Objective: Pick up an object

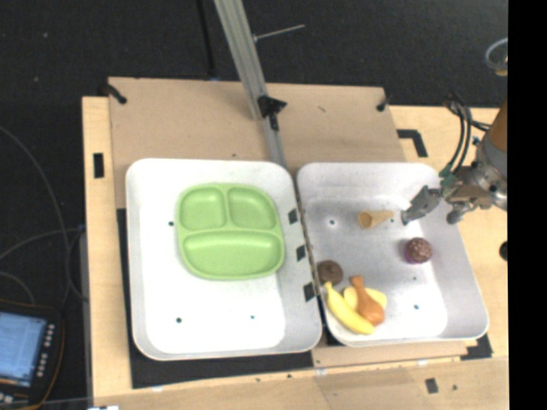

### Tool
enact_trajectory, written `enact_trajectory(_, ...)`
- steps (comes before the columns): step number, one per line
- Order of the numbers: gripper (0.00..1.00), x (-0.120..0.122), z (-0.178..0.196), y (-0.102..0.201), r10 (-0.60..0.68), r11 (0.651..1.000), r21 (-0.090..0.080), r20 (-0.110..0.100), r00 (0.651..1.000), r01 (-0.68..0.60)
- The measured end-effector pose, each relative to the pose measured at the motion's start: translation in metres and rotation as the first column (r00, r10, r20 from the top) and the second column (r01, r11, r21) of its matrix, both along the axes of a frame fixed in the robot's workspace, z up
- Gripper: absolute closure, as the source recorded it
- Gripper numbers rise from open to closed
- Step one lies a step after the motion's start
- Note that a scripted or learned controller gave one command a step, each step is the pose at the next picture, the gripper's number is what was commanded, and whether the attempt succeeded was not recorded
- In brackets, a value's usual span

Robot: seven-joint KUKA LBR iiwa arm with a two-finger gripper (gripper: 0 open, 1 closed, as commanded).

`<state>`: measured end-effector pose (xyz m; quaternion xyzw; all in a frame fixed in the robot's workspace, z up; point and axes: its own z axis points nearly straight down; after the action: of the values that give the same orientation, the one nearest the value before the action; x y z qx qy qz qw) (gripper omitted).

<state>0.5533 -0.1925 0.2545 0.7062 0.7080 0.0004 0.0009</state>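
My gripper (438, 208) hangs over the right bin's (359, 182) far right side, fingers spread apart and nothing between them. Just left of it lies a small tan cone-shaped piece (373, 219). A dark purple round fruit (418, 250) sits below the gripper on the bin floor. At the bin's near edge a yellow banana (346, 311) and an orange carrot-like piece (366, 301) lie together, with a brown round item (330, 272) beside them.
The left bin (154, 314) holds a green divided plate (231, 231). A metal pole (245, 58) rises at a slant from behind the bins. Black cables run off the bench's left side.
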Motion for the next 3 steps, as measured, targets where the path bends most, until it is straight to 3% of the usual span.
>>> enact_trajectory(1, 0.0, 0.0, 0.0, 0.0, 0.0, 1.0, 0.0, 0.0, 1.0, 0.0)
enact_trajectory(2, 0.0, -0.01, -0.05, 0.0, -0.003, 1.0, 0.0, -0.005, 1.0, 0.003)
enact_trajectory(3, 0.0, -0.004, -0.096, 0.003, -0.004, 1.0, 0.0, -0.004, 1.0, 0.004)
